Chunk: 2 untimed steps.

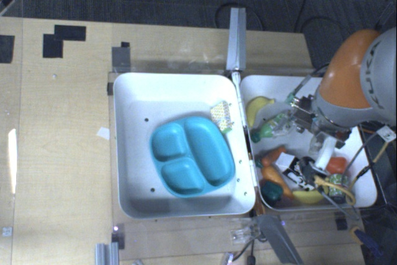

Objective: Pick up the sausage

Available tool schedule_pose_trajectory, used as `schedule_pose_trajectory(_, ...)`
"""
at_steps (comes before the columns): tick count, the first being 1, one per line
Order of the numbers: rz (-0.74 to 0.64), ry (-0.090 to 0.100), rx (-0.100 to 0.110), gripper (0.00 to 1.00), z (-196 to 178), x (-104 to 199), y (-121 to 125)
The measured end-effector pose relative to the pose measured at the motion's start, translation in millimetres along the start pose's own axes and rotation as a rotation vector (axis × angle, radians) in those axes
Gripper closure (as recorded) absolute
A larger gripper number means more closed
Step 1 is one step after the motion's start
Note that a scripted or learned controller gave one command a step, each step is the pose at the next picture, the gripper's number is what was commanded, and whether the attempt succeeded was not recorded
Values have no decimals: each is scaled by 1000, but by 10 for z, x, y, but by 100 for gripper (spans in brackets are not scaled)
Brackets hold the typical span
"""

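Camera view looks down on the tabletop [62, 133]. Well left of the pincer [310, 164] sits the left bin [130, 195], carrying a blue divided plate [192, 155]. Directly under the pincer, the right bin [366, 195] is cluttered with toy food. A brownish sausage [273, 155] lies just left of it, untouched; the grasp seems not yet done. Whether the pincer is open is unclear.

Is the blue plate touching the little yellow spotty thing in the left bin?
Touching. In the camera view, the yellow spotty thing lies right against the top right rim of the blue plate, with no white bin floor between them.
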<state>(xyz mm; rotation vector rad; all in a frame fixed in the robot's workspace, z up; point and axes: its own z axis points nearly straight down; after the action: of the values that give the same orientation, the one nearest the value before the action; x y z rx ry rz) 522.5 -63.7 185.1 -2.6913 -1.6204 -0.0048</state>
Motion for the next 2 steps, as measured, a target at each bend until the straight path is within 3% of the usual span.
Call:
schedule_pose_trajectory(1, 212, 0, -1, 0, 761, -181, 78)
schedule_pose_trajectory(2, 36, 0, -2, 0, -2, -76, 122)
